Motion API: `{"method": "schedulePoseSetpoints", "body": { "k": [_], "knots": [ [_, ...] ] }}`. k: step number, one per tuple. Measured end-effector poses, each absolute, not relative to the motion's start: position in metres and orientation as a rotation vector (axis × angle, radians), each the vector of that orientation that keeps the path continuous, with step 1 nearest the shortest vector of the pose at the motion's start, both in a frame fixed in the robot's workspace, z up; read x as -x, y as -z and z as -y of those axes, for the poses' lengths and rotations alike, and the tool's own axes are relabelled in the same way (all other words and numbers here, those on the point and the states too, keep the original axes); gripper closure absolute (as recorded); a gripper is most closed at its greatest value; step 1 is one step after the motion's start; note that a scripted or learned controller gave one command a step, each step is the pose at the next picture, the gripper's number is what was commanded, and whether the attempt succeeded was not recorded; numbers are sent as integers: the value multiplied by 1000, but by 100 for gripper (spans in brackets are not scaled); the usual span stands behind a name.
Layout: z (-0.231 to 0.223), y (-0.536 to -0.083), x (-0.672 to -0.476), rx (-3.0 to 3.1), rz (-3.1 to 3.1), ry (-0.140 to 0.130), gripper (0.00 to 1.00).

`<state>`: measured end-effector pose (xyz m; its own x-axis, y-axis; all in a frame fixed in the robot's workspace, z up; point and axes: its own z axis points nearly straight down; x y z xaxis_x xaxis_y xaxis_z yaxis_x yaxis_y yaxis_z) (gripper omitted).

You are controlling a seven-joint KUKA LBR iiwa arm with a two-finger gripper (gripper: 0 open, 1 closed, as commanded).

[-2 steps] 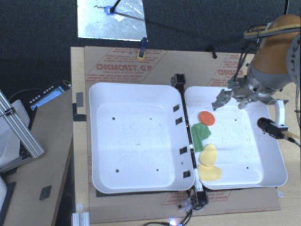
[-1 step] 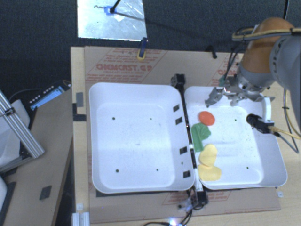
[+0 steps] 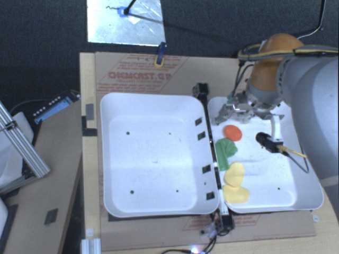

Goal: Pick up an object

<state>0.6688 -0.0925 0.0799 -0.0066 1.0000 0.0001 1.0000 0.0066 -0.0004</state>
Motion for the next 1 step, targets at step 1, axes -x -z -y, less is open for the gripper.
{"method": "schedulePoseSetpoints", "body": {
  "k": [1],
  "knots": [
    [83,-84,-627,2219,2221,-2,0]
  ]
}}
